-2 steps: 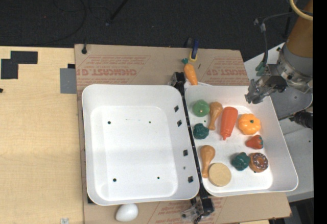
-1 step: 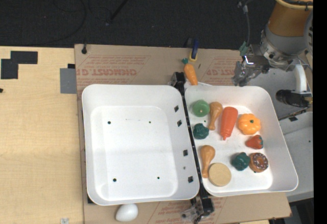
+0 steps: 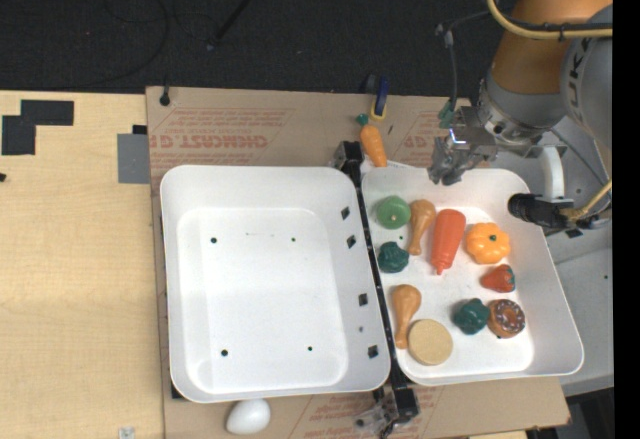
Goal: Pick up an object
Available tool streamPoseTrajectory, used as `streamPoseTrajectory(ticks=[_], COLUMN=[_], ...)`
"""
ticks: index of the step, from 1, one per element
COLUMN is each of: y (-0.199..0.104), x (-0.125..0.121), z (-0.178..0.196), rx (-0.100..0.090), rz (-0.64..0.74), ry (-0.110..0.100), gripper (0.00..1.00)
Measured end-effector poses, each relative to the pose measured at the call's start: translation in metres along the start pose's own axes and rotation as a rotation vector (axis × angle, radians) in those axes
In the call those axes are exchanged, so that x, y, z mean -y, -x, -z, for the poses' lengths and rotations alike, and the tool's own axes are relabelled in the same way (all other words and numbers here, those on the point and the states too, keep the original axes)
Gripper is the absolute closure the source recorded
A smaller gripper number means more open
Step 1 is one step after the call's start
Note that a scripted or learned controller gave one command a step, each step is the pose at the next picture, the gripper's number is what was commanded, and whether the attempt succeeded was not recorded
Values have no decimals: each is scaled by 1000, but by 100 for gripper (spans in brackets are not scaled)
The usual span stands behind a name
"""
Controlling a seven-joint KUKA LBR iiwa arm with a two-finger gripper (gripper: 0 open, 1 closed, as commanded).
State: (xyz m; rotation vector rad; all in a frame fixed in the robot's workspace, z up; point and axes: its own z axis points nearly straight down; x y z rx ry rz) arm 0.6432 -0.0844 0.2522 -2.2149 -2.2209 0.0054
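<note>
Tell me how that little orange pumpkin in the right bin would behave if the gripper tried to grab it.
The pumpkin looks rounded and glossy, so it would probably slip or roll away under the fingers. It seems a light, stiff toy. The strawberry and red carrot lie close by, so a nudge would likely bump them.

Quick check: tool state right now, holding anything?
Tool: hangs over the far edge of the right bin; nothing visible in it, and open or closed cannot be told.

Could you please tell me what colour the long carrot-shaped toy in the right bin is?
The carrot-shaped toy is orange-red, in the camera view.
</note>
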Motion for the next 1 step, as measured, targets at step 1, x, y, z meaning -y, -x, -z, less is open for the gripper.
streamPoseTrajectory(ticks=[1], y=[-48], x=[-1], z=[9], rx=[0], rz=[1], ry=[4], gripper=[100])
